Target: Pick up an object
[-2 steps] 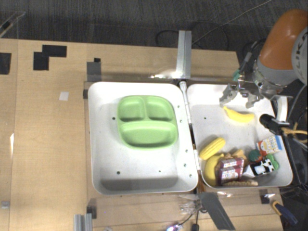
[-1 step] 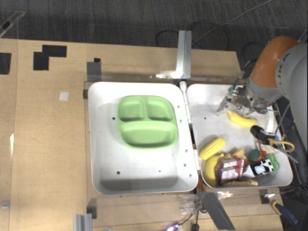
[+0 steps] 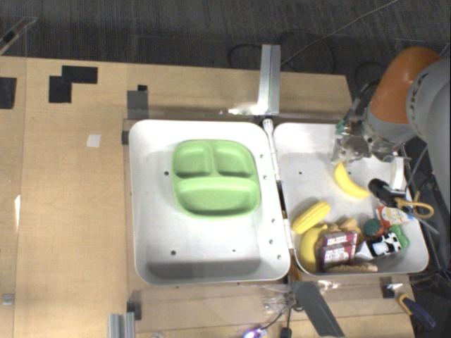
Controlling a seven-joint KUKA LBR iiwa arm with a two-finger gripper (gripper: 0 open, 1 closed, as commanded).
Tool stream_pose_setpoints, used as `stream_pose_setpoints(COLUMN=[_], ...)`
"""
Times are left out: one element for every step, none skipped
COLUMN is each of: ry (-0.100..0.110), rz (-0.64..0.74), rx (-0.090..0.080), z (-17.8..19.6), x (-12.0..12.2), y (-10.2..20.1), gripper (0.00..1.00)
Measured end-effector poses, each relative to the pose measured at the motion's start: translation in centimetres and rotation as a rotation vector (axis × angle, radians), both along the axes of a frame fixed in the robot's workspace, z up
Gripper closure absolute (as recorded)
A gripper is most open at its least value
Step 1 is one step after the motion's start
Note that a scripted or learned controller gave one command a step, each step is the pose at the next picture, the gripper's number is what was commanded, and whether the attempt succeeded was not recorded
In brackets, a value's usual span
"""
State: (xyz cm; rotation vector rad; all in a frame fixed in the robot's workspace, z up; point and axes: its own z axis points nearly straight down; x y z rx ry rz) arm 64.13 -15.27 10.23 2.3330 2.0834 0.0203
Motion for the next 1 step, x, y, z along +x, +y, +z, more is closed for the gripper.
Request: stream_pose_setpoints(ry=[0.011], rz=[-0.009], rx=[0.0], z=[12.77], x=[2.93], y=[0.34], gripper=[1.0])
